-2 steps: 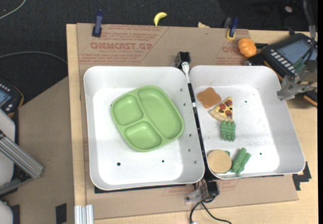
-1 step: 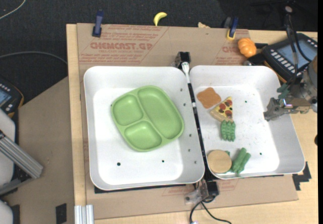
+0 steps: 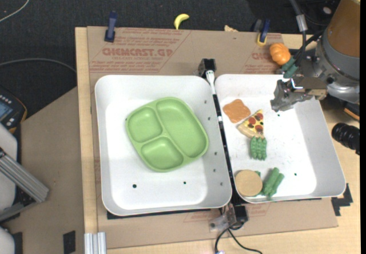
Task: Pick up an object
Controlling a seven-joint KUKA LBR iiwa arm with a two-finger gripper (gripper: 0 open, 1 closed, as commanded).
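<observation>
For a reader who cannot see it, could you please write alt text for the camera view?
A grey robot arm's gripper hangs over the right white bin, which holds toy toast, a pizza slice, two green vegetables and a round cracker. The left white bin holds a green divided plate. Both bins sit on a cardboard-covered bench.

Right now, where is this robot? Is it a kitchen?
Probably a robot test lab, not a kitchen. The gripper hangs over a white bin of toy food like a pizza slice, on cardboard clamped down.
</observation>
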